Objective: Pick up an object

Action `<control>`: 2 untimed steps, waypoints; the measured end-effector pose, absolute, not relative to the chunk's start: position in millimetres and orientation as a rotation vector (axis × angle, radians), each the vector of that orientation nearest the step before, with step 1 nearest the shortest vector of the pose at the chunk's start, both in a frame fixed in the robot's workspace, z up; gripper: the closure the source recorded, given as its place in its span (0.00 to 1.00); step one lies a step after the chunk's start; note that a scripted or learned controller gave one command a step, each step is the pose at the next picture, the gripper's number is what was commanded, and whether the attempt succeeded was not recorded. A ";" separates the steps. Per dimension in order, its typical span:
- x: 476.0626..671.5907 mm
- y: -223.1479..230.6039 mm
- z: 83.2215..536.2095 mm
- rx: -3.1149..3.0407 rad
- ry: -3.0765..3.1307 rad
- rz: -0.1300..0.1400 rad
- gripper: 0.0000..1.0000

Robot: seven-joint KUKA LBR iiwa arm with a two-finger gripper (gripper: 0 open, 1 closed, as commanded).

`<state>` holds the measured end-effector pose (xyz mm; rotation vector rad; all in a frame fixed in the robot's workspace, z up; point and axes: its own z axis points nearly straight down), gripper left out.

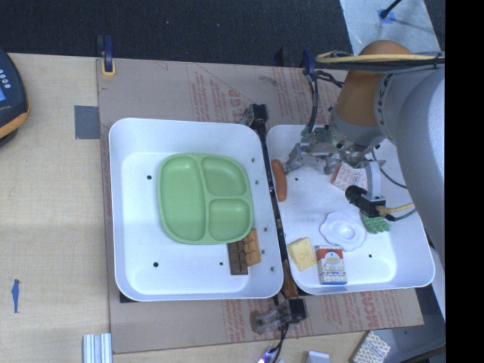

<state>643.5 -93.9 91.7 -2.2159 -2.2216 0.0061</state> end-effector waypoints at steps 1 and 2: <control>657.4 -123.9 126.8 -2.221 -2.225 0.001 0.00; 610.3 -153.6 214.0 -2.225 -2.225 -0.002 0.00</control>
